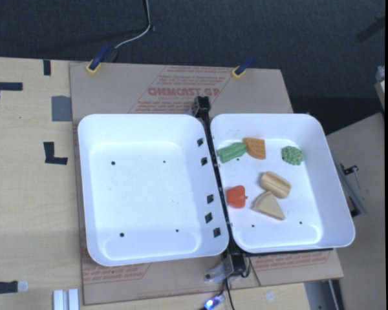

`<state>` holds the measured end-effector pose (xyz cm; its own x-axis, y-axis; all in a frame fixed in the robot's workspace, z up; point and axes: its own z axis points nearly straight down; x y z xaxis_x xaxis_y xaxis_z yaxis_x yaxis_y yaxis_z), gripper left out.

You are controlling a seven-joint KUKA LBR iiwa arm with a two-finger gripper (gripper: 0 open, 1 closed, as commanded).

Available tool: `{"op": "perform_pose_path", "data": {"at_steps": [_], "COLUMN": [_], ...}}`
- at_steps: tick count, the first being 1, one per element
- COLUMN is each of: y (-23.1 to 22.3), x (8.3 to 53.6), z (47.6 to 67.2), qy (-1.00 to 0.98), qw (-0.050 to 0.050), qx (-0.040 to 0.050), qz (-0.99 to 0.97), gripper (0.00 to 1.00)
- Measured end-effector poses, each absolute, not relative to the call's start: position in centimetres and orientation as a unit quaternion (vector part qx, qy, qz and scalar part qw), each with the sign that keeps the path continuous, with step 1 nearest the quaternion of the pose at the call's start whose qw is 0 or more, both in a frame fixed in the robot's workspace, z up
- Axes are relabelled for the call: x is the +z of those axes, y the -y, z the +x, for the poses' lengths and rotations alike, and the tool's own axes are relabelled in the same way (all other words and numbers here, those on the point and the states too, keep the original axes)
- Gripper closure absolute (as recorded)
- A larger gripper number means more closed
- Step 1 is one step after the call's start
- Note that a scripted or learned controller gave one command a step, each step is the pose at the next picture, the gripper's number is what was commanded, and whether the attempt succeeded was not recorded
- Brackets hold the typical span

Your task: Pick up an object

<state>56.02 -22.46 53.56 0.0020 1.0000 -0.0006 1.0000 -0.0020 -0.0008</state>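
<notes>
The right bin holds several small toy foods. A green pod-shaped piece lies near its left wall, touching an orange piece to its right. A knobbly green piece sits toward the right wall. A red piece lies at the lower left of the bin. A tan bread-like roll rests just above a tan wedge.
The left bin stands beside the right one, joined along a row of black clips. Both rest on a cardboard sheet held by yellow and blue clamps. A cable runs across the dark floor behind.
</notes>
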Motion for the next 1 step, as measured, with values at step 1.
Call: {"op": "perform_pose_path", "data": {"at_steps": [1], "y": [22.4], "x": [53.56], "z": [49.5], "qy": [0.707], "qw": [0.0], "qx": [0.0002], "qz": [-0.708], "gripper": [0.0]}}
